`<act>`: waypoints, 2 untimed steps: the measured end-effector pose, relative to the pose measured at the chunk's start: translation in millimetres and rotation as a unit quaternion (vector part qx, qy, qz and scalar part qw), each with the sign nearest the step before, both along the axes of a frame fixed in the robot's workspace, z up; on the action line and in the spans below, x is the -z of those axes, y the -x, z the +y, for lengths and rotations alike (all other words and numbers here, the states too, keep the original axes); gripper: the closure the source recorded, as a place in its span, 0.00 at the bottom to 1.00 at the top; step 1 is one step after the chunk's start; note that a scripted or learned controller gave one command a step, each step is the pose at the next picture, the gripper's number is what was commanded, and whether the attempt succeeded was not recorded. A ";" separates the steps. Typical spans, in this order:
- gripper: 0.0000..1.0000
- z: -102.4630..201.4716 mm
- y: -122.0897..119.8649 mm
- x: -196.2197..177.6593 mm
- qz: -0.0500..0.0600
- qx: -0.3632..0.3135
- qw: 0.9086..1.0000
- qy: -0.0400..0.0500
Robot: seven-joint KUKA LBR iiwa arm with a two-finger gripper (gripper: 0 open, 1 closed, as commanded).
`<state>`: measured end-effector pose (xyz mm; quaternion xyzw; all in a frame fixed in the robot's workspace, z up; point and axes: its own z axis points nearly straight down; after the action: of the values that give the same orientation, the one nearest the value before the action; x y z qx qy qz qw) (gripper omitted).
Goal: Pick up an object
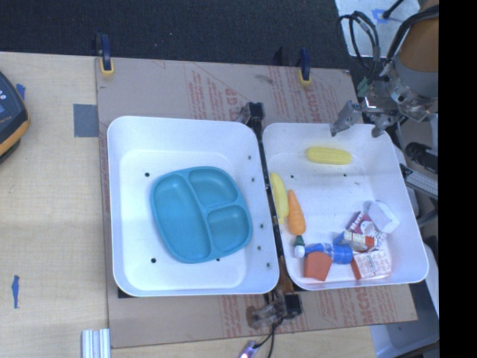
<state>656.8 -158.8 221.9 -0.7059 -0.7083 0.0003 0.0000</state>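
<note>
My gripper [360, 119] hangs over the far rim of the right bin [339, 282], open, with nothing between its fingers. Just below it in the bin lies a yellow corn cob [329, 155]. Along the bin's left wall lie a yellow banana [279, 193] and an orange carrot [296, 213]. At the near side sit a red block [317, 265], a blue bottle [329, 253] and small cartons [368, 239].
The left bin [127, 222] holds a blue divided plate [200, 213]. A dark device [10, 118] sits at the bench's left edge. Clamps [105, 54] hold the cardboard sheet at the back. Cables [361, 32] hang near the arm at upper right.
</note>
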 end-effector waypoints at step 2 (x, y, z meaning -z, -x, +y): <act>1.00 26.0 0.7 98.8 0.003 -0.003 1.000 0.000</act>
<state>656.1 -132.8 123.1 -0.7041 -0.7101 0.0021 0.0018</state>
